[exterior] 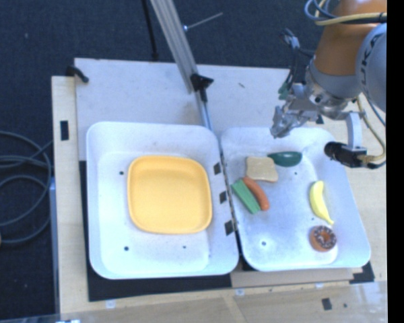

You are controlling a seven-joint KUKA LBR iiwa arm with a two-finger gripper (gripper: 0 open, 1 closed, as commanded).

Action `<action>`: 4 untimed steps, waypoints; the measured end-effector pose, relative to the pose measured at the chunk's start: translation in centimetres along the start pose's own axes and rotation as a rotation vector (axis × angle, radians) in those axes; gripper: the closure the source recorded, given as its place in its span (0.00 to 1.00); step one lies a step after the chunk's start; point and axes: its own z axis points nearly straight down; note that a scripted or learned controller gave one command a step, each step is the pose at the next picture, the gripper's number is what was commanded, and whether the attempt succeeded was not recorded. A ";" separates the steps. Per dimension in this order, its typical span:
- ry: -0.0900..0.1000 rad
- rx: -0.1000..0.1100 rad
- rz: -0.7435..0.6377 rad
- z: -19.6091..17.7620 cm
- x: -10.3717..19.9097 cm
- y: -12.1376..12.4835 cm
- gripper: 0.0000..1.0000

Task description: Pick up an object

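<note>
Camera view: the hand (281, 128), its grip impossible to tell, hovers over the right bin (343, 247)'s far edge, with the green spoon-like object (286, 158) just nearer the camera, long axis running left-right.

I am seeing the arm (347, 42) reaching in from the right, its orange band sitting above the grey wrist. The wrist is angling down and leftward, and the end effector (281, 128) is hanging low at its tip, pointing downward, with cables looping overhead.
</note>
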 end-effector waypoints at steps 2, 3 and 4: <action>0.000 0.001 0.001 -0.8 9.4 1.2 1.00; -0.001 0.002 0.002 0.6 13.7 1.5 1.00; -0.001 0.002 0.002 2.1 18.5 2.2 1.00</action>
